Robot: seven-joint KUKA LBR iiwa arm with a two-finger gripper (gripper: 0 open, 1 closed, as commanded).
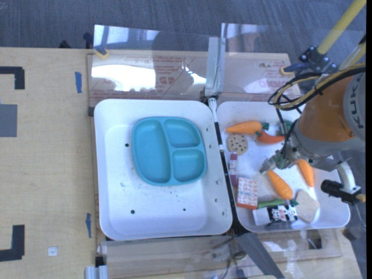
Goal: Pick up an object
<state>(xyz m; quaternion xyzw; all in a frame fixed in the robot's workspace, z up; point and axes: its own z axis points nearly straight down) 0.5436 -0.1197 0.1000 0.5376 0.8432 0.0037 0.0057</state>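
From above we see a wooden table (pixel 40 173) on grey carpet (pixel 174 4), carrying two white bins. The left bin (pixel 116 214) holds a blue divided plate (pixel 168 150). In the right bin (pixel 334 214) the jaws (pixel 272 165) hang low; we cannot tell how wide they stand. An orange carrot (pixel 279 184) lies just beside them, another carrot (pixel 244 127) and a cookie (pixel 236 144) further off.

The divided tray (pixel 169 150) looks like smooth, matt turquoise plastic; the two bins (pixel 110 173) are glossy white plastic, lightly speckled; the bench (pixel 43 173) is pale matt wood; clear shiny panels (pixel 151 68) stand behind.
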